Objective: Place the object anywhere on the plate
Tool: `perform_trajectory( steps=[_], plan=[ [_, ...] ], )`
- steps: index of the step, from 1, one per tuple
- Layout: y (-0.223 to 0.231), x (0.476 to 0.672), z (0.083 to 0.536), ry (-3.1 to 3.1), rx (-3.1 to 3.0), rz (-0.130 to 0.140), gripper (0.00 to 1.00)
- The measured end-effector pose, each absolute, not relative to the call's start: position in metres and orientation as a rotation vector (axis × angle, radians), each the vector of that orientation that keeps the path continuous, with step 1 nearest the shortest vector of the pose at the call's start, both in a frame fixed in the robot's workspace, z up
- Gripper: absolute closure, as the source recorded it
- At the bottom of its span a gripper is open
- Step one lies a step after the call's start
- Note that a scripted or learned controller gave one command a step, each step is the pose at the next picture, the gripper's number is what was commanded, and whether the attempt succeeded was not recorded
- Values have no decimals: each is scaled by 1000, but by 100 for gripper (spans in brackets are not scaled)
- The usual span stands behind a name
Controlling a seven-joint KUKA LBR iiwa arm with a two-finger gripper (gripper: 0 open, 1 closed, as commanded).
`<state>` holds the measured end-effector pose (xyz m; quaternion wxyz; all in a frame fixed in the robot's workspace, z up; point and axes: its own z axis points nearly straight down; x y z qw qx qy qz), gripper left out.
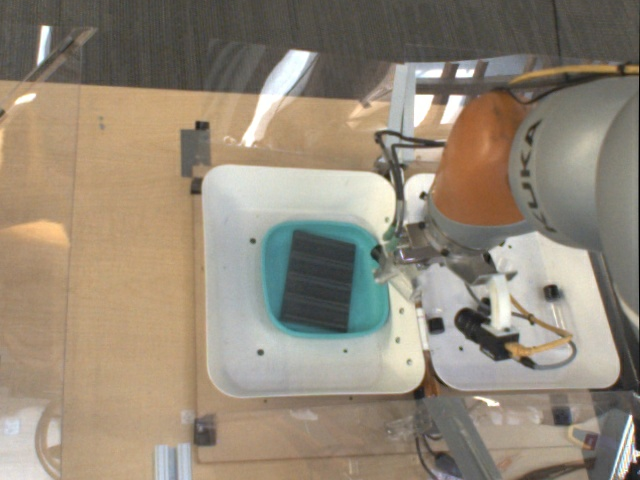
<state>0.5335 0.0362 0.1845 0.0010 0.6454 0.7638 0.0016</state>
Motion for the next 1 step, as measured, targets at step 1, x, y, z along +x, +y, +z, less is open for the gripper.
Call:
perform_trajectory(
  steps=[1],
  plan=[
    [36,534,185,2397,2027,5,0]
  ],
)
